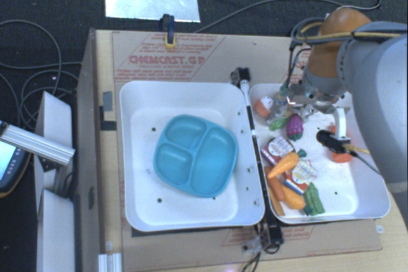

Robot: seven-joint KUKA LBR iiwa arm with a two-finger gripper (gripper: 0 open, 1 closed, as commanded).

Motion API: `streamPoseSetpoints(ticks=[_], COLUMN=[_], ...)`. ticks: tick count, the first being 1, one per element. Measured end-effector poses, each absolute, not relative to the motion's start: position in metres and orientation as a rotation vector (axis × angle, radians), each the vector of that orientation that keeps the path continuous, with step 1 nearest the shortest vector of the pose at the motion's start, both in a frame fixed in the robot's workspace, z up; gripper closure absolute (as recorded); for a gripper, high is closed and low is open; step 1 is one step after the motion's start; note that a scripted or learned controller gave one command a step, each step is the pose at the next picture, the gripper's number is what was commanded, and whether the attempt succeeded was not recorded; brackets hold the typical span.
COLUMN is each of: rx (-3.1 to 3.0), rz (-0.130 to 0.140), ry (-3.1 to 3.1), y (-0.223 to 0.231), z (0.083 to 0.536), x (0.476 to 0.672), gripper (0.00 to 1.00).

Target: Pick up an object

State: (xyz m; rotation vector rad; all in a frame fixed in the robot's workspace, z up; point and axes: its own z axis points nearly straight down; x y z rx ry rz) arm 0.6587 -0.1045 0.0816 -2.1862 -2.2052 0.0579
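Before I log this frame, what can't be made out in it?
- Gripper: in the camera view, the wrist above hides its fingertips, so any hold stays unclear.
- Toys under the wrist, near the purple eggplant: partly covered, too small to name.
- Right bin: the grey arm covers its far corner.

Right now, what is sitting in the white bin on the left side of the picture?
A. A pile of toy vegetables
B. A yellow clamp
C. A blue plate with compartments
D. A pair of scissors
C, since the blue plate with its divided sections lies alone in the left bin, while the toy carrot and the other small items are piled in the right bin below the arm.
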Motion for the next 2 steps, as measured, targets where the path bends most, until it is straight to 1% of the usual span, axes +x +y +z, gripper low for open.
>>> streamPoseSetpoints(ticks=[1,2], rx=[-2.220,-2.221], rz=[0.000,-0.004], ry=[-2.224,-2.228], y=[-0.102,-0.102], z=[0.085,0.096], x=[0.619,0.620], gripper=[0.00,1.00])
